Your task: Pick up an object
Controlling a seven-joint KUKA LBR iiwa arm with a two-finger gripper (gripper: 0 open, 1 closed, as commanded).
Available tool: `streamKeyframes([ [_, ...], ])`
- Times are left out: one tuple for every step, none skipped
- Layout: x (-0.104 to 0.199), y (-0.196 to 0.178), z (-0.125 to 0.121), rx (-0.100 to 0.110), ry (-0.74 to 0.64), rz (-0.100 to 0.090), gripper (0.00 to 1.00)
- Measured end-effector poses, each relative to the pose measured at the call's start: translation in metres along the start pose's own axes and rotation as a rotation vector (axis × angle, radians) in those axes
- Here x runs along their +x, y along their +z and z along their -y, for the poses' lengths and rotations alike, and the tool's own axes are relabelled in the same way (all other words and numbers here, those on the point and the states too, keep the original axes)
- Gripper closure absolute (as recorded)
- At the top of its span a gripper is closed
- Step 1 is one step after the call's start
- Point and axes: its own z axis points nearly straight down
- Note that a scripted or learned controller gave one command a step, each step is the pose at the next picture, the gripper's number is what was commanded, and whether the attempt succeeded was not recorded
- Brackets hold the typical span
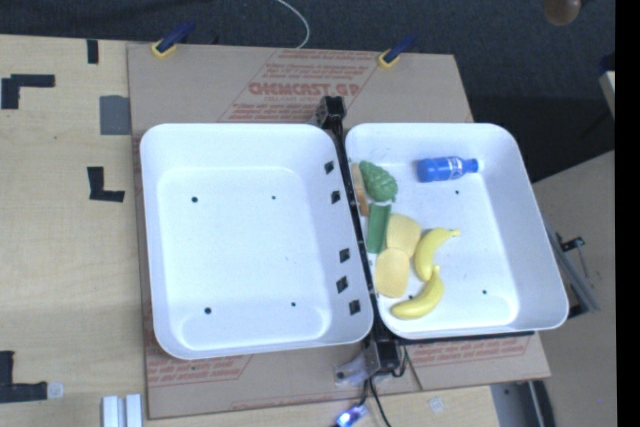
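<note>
Cardboard-topped bench (300, 90), two white bins (160, 215)

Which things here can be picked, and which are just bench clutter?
Pickable, all in the right bin:
- blue bottle
- green vegetable
- two bananas
- two pale yellow pieces

Just lying about:
- left bin
- cardboard sheet
- yellow-blue clamps
- cable

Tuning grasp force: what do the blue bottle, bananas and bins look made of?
Blue bottle: probably hard plastic, evenly coloured with a white cap end.
Bananas: likely moulded plastic toys, given their uniform yellow and smooth skin.
Right bin and left bin: apparently thin white formed plastic, matte, with rounded rims and corners.
</note>
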Motion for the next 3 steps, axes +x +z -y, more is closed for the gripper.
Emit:
streamKeyframes([
  [0.064,0.142,0.026,0.035,-0.002,-0.009,1.0],
  [0.14,0.003,-0.001,0.003,-0.006,-0.006,1.0],
  [0.224,0.158,0.004,0.036,-0.005,-0.006,1.0],
])
